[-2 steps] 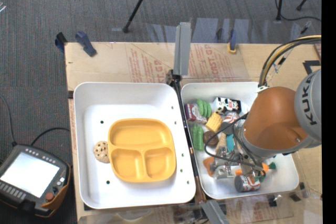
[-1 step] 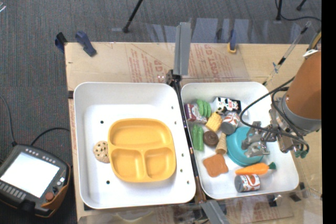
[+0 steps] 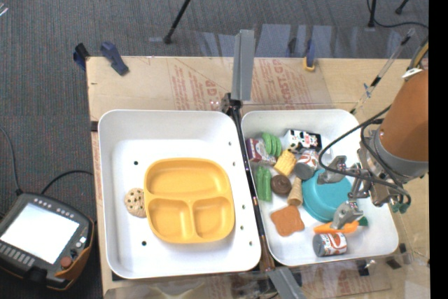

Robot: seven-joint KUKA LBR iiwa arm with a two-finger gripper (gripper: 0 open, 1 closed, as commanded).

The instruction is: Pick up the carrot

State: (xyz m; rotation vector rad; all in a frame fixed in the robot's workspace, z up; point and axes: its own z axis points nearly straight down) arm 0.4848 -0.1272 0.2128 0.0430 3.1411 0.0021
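The carrot [image 3: 330, 227] is small and orange with a green top. It lies in the right bin [image 3: 378, 238] near the front right, between a teal bowl [image 3: 323, 201] and a tipped-over can [image 3: 330, 244]. My gripper [image 3: 347, 212] reaches down from the orange-banded arm at the right. Its tip sits directly over the carrot's right half, touching or nearly touching it. The carrot still rests on the bin floor.
The right bin also holds a brown toast slice [image 3: 287, 220], an ice cream cone [image 3: 295, 192], a chocolate donut [image 3: 281, 184], a green cucumber [image 3: 263, 183], a milk carton [image 3: 303, 140] and other toy foods. In the left bin [image 3: 115, 150] are a yellow divided plate [image 3: 189, 199] and a cookie [image 3: 135, 202].
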